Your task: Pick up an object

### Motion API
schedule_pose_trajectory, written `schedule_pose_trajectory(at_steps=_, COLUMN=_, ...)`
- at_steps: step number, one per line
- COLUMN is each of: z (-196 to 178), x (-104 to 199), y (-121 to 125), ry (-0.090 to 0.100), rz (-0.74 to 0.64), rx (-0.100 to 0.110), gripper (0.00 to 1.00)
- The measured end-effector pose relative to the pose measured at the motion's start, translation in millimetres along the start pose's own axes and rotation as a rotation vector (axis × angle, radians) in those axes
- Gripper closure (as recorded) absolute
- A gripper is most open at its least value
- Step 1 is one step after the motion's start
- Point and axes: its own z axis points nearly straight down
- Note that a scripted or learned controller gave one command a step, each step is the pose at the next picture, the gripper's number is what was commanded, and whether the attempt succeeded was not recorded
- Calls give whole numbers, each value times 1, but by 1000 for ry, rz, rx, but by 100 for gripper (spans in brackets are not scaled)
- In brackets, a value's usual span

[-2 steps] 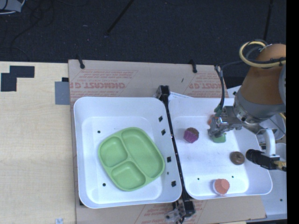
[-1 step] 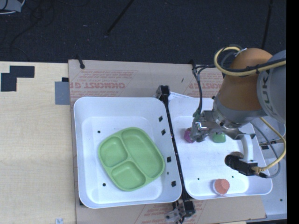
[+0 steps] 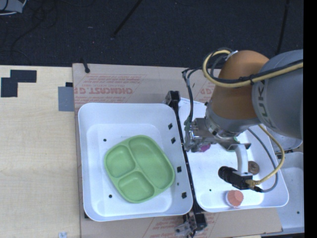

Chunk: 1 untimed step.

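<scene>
The grey arm (image 3: 277, 93) reached in from the right, bent downward, its orange band (image 3: 240, 90) uppermost toward the camera. Yellow and black cables looped around the wrist. The gripper (image 3: 198, 138) hung beneath it, mostly hidden by the wrist's own bulk.

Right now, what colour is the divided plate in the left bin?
Light green, seen in the camera view: divided plate.

A green divided plate (image 3: 139, 168) is seen in the left white bin (image 3: 94, 118), at lower centre of the frame.
</scene>
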Motion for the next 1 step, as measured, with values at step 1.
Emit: schedule_pose_trajectory(at_steps=1, z=6, x=52, y=7, ry=-1, rz=1, rx=1, gripper=100)
